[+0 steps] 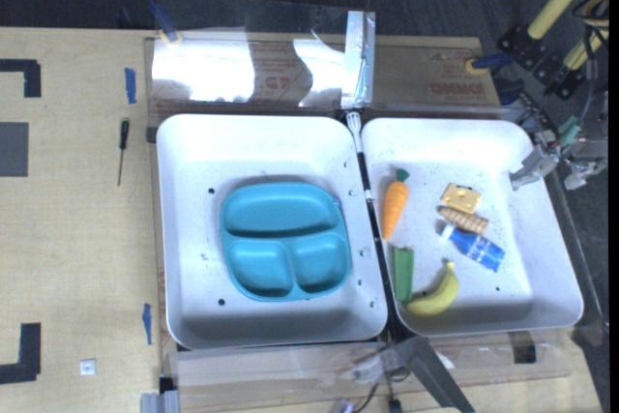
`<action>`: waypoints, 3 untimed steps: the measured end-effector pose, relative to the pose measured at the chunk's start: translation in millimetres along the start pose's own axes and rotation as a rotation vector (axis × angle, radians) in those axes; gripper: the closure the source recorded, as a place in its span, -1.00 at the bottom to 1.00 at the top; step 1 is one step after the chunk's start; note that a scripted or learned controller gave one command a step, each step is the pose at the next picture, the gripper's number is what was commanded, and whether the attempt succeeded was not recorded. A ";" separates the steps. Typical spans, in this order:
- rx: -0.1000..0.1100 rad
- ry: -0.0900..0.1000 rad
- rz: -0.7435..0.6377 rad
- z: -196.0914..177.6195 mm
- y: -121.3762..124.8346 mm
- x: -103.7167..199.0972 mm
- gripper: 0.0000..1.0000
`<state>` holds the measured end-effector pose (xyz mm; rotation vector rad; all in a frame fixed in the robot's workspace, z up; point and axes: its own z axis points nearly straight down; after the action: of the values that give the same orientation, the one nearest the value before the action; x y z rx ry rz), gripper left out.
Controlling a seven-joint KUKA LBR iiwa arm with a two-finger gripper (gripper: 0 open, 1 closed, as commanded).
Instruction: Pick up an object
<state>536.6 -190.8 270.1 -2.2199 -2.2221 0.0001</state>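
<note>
Pincer (542, 162) at right bin's (513, 305) 2 o'clock rim, grip unreadable. Carrot (394, 204), banana (434, 293), blue packet (478, 250) lie inside. Blue tray (282, 239) sits in left bin (193, 160).

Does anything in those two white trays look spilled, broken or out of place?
Nothing looks spilled or broken. The left bin holds a blue divided plate lying flat. The right bin holds a toy carrot, a banana, a green piece and small snack packets, loosely scattered but all inside it.
</note>
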 end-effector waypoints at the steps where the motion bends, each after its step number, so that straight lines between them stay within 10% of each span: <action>1: 0.007 0.002 0.066 164.1 34.2 95.1 -1.00; 2: -0.004 -0.002 0.081 182.8 -3.6 34.4 -1.00; 3: -0.008 0.000 0.289 182.6 -55.1 56.8 -1.00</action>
<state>481.3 -133.9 87.6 -2.5214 -1.8825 -0.0080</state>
